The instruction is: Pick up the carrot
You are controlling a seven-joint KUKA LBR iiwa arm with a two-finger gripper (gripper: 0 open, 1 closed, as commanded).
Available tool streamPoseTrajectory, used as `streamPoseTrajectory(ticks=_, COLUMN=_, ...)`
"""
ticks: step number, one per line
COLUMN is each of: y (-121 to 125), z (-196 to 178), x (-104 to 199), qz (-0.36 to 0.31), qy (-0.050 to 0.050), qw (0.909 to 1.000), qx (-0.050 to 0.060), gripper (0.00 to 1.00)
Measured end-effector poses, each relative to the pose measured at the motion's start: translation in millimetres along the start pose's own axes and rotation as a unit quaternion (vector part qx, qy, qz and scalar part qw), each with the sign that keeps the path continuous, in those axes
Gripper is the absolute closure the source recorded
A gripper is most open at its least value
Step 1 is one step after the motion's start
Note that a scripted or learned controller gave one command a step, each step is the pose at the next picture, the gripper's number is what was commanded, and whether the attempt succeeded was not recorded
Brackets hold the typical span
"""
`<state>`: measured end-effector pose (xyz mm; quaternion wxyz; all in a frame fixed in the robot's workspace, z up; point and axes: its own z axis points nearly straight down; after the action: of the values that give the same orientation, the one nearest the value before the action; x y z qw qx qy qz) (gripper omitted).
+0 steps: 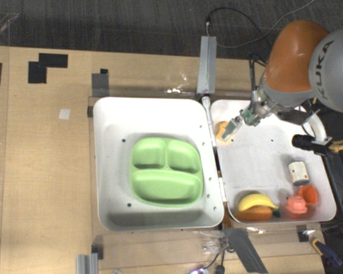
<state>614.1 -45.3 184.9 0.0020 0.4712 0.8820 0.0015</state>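
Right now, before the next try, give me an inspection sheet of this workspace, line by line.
Surface: left bin and right bin, both white, side by side on a wooden bench.
Job's things: carrot at the right bin's near edge, against the banana.
Clutter: green divided plate in the left bin; pink toy, orange cup, small white container, yellowish item in the right bin.
Grippers: tool over the right bin's far left corner, away from the carrot.
Cables: black cable looping beyond the bench.
Surroundings: dark floor.
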Motion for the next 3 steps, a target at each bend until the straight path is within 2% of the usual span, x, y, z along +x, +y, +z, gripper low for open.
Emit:
streamPoseTrajectory(ticks=1, y=17, z=-83, x=-4, qz=0.096, qy=-0.001, qw=0.9954, qx=-0.001, gripper=0.0)
streamPoseTrajectory(ticks=2, y=17, z=0, x=-2, qz=0.096, qy=0.0, qw=0.9954, qx=0.0, gripper=0.0)
streamPoseTrajectory(ticks=3, y=-27, z=75, x=-44, qz=0.135, qy=0.0, qw=0.9908, qx=0.0, gripper=0.0)
